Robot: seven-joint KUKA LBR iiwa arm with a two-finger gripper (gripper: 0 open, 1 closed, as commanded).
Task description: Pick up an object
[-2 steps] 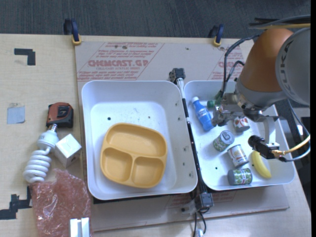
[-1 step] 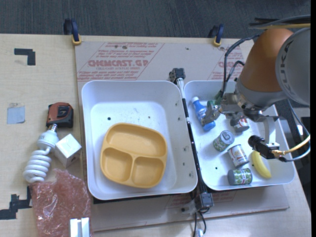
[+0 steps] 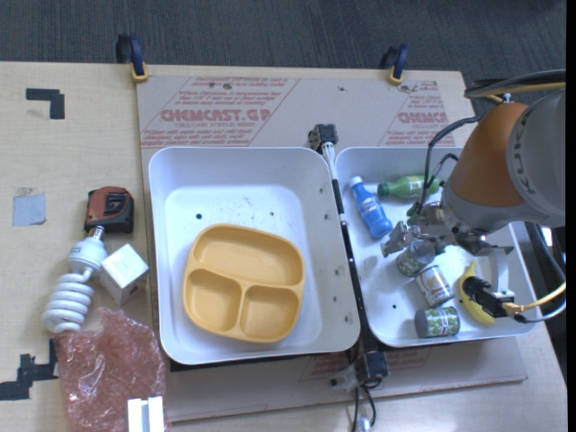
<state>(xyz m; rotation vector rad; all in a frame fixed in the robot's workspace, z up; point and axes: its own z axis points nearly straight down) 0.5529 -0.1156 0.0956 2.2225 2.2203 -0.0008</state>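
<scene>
- Currently, in the camera view, the gripper [image 3: 410, 241] is hanging low inside the right bin [image 3: 385, 300], near its middle. The grey arm with its orange band [image 3: 486, 156] is reaching in from the right.
- Claw state: the slant is hiding it, so I cannot tell whether it is open, closed or gripping anything.
- A small grey can [image 3: 413, 262] is sitting right against the near side of the gripper and is partly covered by it. Whether it is being held, I cannot tell.
- A silver can [image 3: 435, 284] is lying tilted just beside the grey can, toward the bin's front right.
- A green-labelled can [image 3: 438, 321] is lying on its side near the front wall.
- A blue bottle [image 3: 369, 207] is lying left of the gripper, apart from it and near the bin's left wall.
- A green bottle [image 3: 405, 187] is lying on its side toward the far wall, behind the gripper.
- The left bin [image 3: 225, 205] is holding a yellow divided tray [image 3: 243, 282], which is lying flat with three compartments facing up.
- On the bench left of the bins, a tape measure [image 3: 110, 210], a spiral bulb [image 3: 74, 286], a white cube [image 3: 124, 268] and a pink plastic bag [image 3: 108, 367] are lying well apart from the gripper. The cube is sitting just beside the bulb.
</scene>
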